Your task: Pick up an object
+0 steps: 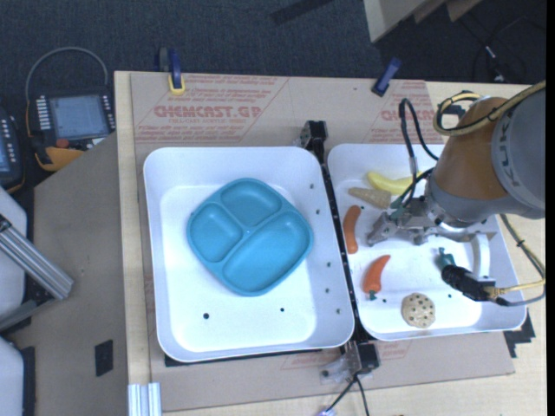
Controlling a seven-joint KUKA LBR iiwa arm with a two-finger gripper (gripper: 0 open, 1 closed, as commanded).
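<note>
The gripper [388, 225] hangs low in the right bin [501, 319], fingers spread, near the hot dog [350, 229] and red pepper [376, 273].

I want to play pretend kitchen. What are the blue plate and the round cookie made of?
The blue plate looks like smooth, shiny plastic, moulded with three sections. The round cookie is probably a plastic toy too: tan, matte, dotted with dark specks. It's too small to be sure.
</note>
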